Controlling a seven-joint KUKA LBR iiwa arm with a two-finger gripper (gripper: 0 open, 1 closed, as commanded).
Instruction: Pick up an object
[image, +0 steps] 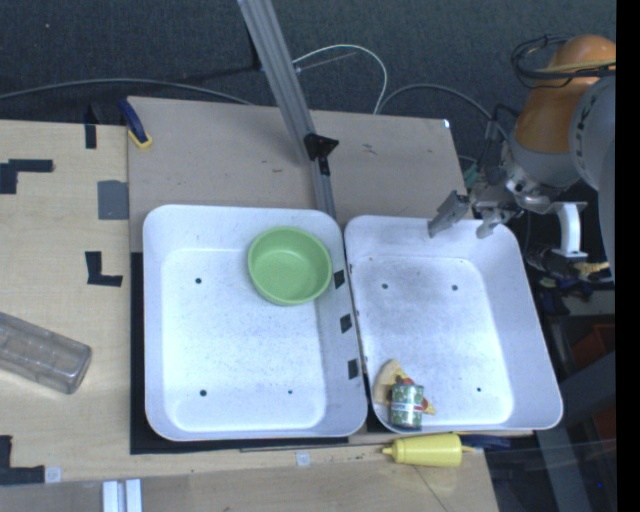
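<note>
I held the claw (464, 219) open and empty above the right bin's (520, 300) far rim; the nearest target, a small can (405, 405), sat in its near-left corner, well apart.

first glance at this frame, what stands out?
The green bowl at the back of the left bin, near the divide. Then the gripper over the right bin's far rim, jaws apart with nothing between them, and a small can in that bin's near-left corner.
</note>
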